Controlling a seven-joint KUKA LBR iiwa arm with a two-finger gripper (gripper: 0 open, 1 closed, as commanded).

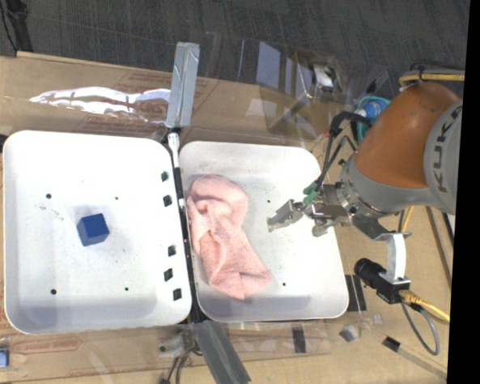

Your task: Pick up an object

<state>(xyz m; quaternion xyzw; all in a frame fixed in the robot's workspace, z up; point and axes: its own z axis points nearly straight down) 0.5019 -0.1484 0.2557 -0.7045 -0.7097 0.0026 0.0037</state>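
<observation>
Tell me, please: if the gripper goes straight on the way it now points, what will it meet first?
Probably the pink cloth. The gripper points toward the view's left, over the right bin, and the cloth lies next in that line. Its height above the bin floor is unclear.

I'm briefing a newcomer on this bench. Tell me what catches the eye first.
A crumpled pink cloth lies along the left side of the right bin. A small blue cube sits alone in the left bin. The gripper hangs over the right bin, just right of the cloth.
</observation>
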